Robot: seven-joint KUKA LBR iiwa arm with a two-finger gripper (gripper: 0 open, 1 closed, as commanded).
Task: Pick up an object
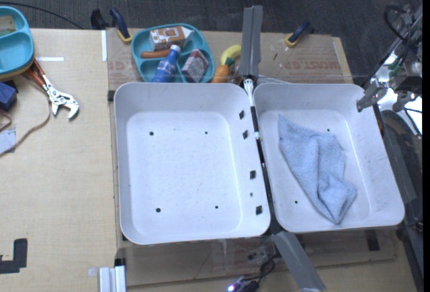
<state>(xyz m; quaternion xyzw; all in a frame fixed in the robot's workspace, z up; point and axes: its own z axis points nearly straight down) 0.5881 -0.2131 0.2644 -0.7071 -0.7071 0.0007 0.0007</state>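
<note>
Light blue cloth [317, 166] lies crumpled in the right bin [366, 210], running from upper left toward the lower middle of that bin, its thick end near the front wall. Gripper [379, 92] sits at the right edge of the frame, over the right bin's upper right corner, well apart from the cloth and up-right of it. Finger opening cannot be read; nothing visible between them. Left bin [134, 217] at frame centre-left.

Soft blue cloth [317, 166] lies in smooth matt white plastic bin [376, 150]; wooden bench [60, 183].
</note>
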